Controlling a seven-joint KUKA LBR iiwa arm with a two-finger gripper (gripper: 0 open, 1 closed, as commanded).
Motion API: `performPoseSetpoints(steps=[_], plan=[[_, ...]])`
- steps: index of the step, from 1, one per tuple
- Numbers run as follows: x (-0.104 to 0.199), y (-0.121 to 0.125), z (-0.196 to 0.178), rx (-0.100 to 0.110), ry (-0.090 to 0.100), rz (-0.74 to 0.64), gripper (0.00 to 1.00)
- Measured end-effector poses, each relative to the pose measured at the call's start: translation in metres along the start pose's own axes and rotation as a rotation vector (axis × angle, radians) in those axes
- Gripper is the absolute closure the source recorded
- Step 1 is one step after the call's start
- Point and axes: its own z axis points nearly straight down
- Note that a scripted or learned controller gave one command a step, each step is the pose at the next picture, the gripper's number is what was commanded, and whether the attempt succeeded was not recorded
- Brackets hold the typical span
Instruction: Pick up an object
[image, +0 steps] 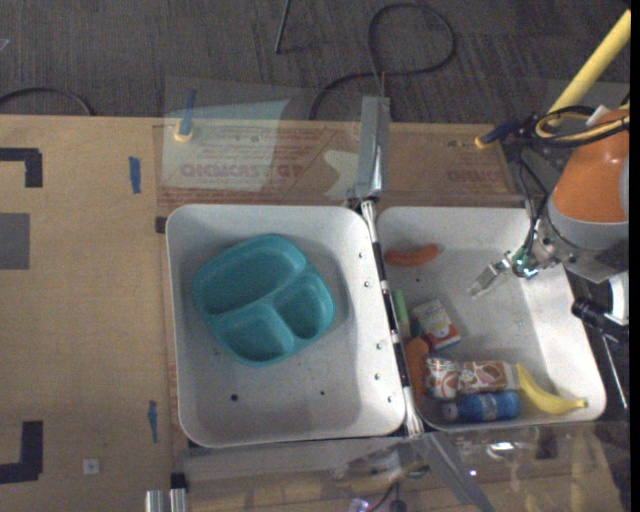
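the gripper (490, 279) hangs over the right bin (560, 330), fingers apart, gripping nothing. toys lie below and left of it: a small carton (436, 324), a flat packet (470, 377), a blue bottle (483, 407), a curved banana (545, 395). a smooth sausage (412, 255) lies left. a teal divided plate (263, 297) sits in the left bin (200, 400).

One fixed camera looks down at a slant. It takes in both white bins: left bin (190, 330) and right bin (560, 350).
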Motion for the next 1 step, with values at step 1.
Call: performPoseSetpoints(steps=[1], plan=[[-0.0003, 0.0002, -0.0005, -0.001, -0.001, 0.0, 0.0]])
